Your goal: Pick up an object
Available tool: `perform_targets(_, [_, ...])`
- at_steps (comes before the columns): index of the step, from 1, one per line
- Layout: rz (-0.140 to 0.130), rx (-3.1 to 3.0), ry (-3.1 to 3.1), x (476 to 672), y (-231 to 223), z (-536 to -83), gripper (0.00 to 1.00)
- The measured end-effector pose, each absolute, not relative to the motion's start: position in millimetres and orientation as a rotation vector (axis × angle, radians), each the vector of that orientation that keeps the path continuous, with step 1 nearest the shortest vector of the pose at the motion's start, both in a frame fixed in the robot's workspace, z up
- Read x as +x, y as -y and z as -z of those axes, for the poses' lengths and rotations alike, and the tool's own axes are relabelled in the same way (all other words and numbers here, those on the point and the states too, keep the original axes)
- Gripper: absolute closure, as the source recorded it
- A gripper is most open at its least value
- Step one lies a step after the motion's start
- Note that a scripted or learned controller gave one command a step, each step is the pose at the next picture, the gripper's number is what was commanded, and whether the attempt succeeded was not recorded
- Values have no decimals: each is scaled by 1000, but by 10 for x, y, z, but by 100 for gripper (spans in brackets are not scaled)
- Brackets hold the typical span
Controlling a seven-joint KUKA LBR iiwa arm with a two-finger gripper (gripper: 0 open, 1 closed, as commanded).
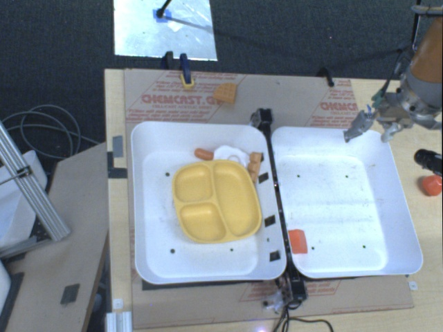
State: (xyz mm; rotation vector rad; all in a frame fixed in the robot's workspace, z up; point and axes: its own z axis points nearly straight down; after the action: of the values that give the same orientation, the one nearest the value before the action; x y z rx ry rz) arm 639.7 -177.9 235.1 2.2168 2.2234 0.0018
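1 orange block (297, 241) at the right bin's (346, 185) near-left corner, well apart from open, empty jaws.

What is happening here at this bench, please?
A robot arm reaches in from the right, and its gripper hovers with open fingers over the far right corner of the right bin, holding nothing. That bin contains a small orange block near its front left corner. The left bin holds a yellow divided plate, with a small sausage-like piece just behind it. Nothing has been picked up yet.
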Motion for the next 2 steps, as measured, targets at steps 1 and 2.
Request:
perform_targets(1, [-6, 2211, -2225, 6407, 1779, -2468, 100])
perform_targets(2, [-16, 2201, -2229, 6270, 936, -3669, 100])
